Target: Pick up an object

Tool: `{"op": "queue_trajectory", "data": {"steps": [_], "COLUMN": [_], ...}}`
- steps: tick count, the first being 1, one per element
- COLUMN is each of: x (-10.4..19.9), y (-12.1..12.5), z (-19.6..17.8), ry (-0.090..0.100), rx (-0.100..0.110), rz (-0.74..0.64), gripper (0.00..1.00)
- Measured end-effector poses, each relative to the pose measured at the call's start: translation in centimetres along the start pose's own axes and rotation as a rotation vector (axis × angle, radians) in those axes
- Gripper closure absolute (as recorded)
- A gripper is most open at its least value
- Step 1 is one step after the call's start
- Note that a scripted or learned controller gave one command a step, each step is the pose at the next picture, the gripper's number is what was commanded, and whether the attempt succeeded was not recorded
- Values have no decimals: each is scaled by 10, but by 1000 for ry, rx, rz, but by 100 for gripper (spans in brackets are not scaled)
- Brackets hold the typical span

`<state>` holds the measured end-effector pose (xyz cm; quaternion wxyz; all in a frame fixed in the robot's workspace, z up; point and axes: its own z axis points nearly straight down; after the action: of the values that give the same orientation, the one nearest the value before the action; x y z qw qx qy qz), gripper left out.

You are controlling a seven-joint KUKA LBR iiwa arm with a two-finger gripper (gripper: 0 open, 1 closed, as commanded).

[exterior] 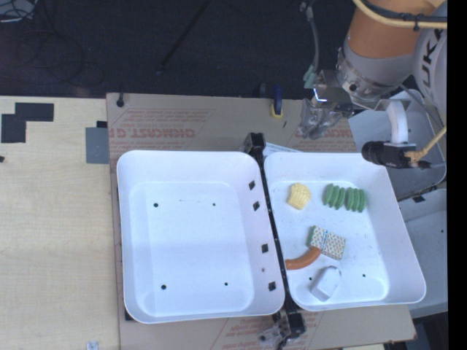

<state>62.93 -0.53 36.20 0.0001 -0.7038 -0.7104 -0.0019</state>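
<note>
White plastic on the left, the left bin (190,235) lying bare beside the right bin (398,232), where all the pickings sit: a yellow corn piece (298,195), a checkered sponge-like block (327,243), an orange sausage (302,259) with its long axis running left-low to right-high, a white cup (325,283) on its side, and a green ridged pod cluster (344,197) stretched left to right. Up at the far rim the gripper (317,122) hangs above the worktop, clear of the bin, probably poised to choose, and whether the jaws are open or closed I cannot tell.
</note>
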Motion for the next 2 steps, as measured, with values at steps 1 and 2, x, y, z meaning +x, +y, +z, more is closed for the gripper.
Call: {"op": "queue_trajectory", "data": {"steps": [1,2], "x": [89,51], "y": [-63,-144], "z": [1,19], "ry": [0,-3], "rx": [7,12], "rz": [-1,11], "gripper": [100,100]}}
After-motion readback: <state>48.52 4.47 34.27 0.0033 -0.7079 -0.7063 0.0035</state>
